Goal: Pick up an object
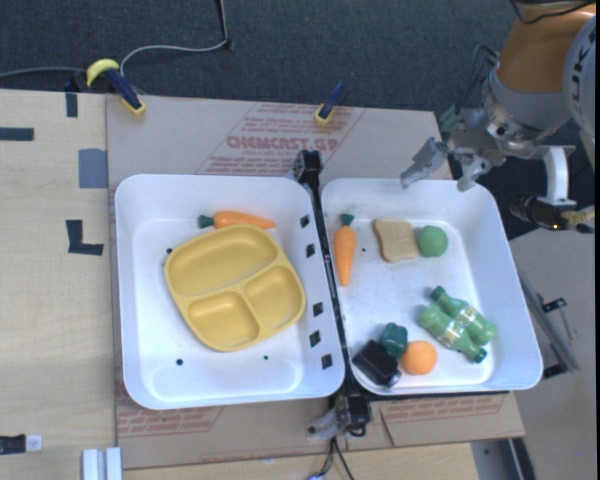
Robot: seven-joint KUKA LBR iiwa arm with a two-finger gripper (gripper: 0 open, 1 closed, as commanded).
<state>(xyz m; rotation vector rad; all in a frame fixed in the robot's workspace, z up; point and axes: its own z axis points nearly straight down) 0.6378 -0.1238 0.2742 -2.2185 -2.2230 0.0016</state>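
Observation:
My gripper (443, 169) hangs open over the far rim of the right bin (510, 258), its two grey fingers spread apart with nothing between them. In that bin lie a carrot (344, 253), a slice of bread (394, 239), a green ball (432, 241), a green bottle (457, 325), an orange ball (418, 358) and a black object (378, 360). The bread and green ball lie nearest, just in front of the gripper.
The left bin (140, 268) holds a yellow divided plate (234, 285) and a second carrot (238, 220) behind it. A black clip divider (316, 258) runs between the bins. Yellow clamps (115, 80) hold the cardboard at the back.

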